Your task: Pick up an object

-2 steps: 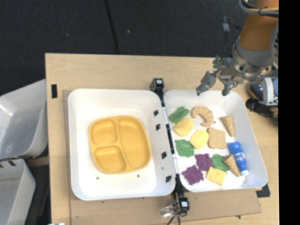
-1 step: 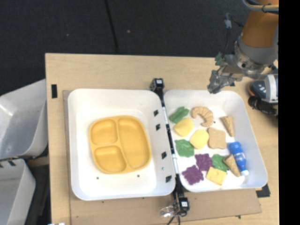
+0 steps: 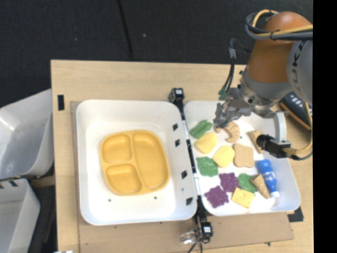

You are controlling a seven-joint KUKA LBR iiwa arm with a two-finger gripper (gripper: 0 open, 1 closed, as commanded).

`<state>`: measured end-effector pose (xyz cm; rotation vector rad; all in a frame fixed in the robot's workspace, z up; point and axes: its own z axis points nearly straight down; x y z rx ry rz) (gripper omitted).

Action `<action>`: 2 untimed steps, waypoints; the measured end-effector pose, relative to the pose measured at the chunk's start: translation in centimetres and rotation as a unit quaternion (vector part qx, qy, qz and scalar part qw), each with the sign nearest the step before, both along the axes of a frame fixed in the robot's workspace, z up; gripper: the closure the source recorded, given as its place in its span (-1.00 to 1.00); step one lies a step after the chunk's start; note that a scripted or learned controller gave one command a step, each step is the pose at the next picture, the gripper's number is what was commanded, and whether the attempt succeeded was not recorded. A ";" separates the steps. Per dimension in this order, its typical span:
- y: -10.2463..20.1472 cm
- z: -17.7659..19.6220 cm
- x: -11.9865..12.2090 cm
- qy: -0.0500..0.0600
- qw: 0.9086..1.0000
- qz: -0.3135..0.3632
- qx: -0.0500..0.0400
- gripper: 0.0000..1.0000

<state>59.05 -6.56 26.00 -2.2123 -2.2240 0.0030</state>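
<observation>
Wooden bench (image 3: 66, 78) bears two white bins: left (image 3: 87, 194), right (image 3: 287, 194).

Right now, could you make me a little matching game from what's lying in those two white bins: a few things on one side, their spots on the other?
Things:
1. yellow divided tray
2. blue bottle
3. purple pieces
4. hand

Places:
A. right bin, far right side
B. left bin, middle
C. over the right bin's top part
D. right bin, bottom left part

Pairs: 1-B, 2-A, 3-D, 4-C
</observation>
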 end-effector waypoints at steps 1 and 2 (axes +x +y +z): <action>1.2 8.4 -5.7 -0.007 1.000 -0.001 -0.001 1.00; -2.7 4.5 -10.3 -0.001 1.000 -0.005 -0.002 1.00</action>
